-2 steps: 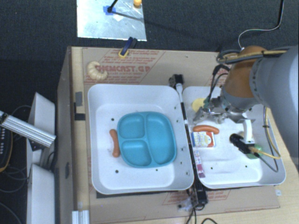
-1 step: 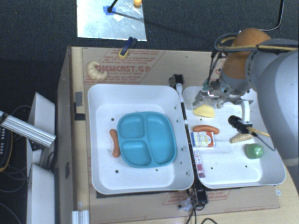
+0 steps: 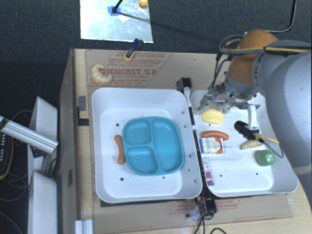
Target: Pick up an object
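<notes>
My gripper (image 3: 214, 103) hangs over the back left corner of the right bin (image 3: 285, 182). Directly in front of it, close under the tool, lies a pale yellow lemon-shaped piece (image 3: 213, 116). Whether they touch is unclear. Further forward are an orange-red sausage (image 3: 215, 134) and a small printed packet (image 3: 212, 146). A tan banana-like piece (image 3: 251, 144) and a green rounded object (image 3: 264, 157) lie toward the bin's right side.
The left bin (image 3: 105, 101) holds a blue divided plate (image 3: 152, 146) with an orange sausage (image 3: 119, 149) beside its left edge. Behind the bins, on the cardboard, sit a tan curled item (image 3: 101, 73) and a blue-yellow tool (image 3: 132, 49). The grey arm covers the right bin's back right.
</notes>
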Action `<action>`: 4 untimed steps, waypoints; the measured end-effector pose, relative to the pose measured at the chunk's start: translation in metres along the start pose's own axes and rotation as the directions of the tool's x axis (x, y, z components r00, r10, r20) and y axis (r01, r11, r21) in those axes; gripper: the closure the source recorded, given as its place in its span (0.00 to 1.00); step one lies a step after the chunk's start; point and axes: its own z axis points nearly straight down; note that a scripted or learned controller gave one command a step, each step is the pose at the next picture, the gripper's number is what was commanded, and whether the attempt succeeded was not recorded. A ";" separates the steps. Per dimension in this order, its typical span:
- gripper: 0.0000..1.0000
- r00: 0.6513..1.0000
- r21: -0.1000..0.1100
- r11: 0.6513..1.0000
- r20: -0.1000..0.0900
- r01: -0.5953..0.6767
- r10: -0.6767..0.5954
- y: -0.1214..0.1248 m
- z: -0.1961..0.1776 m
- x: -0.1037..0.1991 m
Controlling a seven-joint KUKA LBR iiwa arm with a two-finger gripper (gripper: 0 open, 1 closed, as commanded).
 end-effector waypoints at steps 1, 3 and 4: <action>0.00 1.000 0.001 1.000 0.001 -0.001 0.001 0.000 -0.002 -0.002; 0.00 1.000 0.000 1.000 0.001 -0.002 0.002 0.000 0.000 -0.001; 0.00 1.000 0.000 1.000 0.002 0.000 0.000 0.000 0.000 0.000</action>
